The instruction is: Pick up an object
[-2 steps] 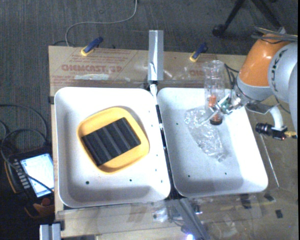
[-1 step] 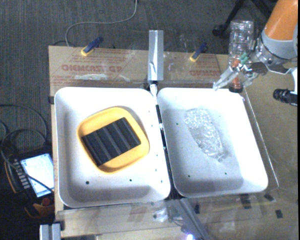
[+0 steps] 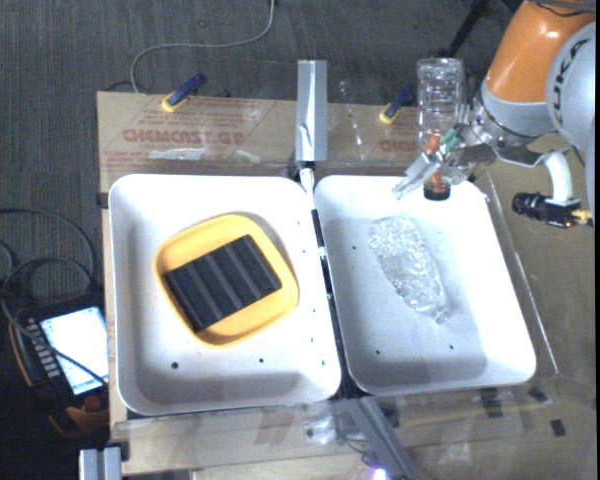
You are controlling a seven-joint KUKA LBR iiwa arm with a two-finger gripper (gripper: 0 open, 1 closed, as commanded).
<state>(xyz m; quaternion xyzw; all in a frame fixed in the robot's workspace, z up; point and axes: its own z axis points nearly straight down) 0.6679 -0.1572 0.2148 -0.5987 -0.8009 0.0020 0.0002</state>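
Observation:
A clear plastic bottle (image 3: 439, 103) hangs over the back edge of the right bin (image 3: 500, 338), neck down, its dark and orange cap (image 3: 437, 190) just above the bin's back wall. My gripper (image 3: 448, 153) reaches in from the right and is shut on the bottle's neck end, with the body sticking up past the fingers. A crumpled piece of clear plastic (image 3: 410, 263) lies in the middle of the right bin. In the left bin (image 3: 140, 368) rests a yellow rounded object with a black ribbed top (image 3: 225, 280).
A grey upright strip (image 3: 311, 118) stands at the back between the bins. Cardboard (image 3: 200, 133) with two blue-and-yellow clamps lies behind them. A tablet and cables (image 3: 65, 343) sit on the floor at the left. The arm's orange band (image 3: 530, 38) is at the top right.

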